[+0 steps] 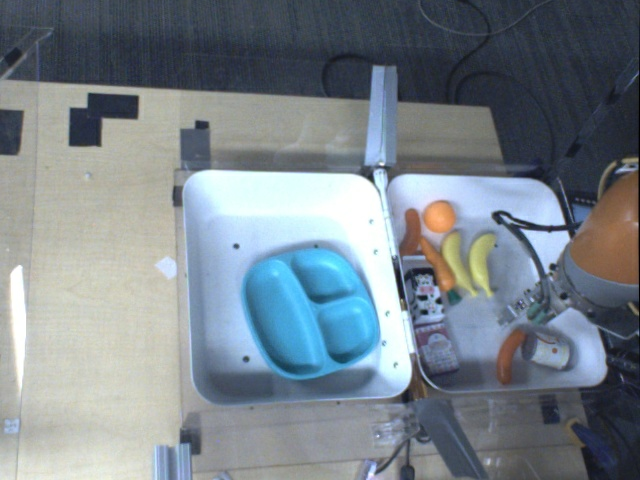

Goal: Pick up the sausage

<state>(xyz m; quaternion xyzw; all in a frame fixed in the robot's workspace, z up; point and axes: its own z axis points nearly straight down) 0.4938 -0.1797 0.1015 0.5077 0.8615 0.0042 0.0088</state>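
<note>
Pale wooden desk [90, 268] on dark carpet [200, 18] with trailing cables [470, 13], left bin [210, 298] holding blue divided plate [312, 311], sausage [510, 355] near right bin's [520, 193] front edge, pincer [548, 350] just beside it, grip state unclear

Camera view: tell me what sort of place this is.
Probably a robot lab bench for pick-and-place trials, not a kitchen. Two white bins sit side by side on a wooden bench, toy food such as bananas and a sausage lies in one, and cables trail over the dark floor.
</note>
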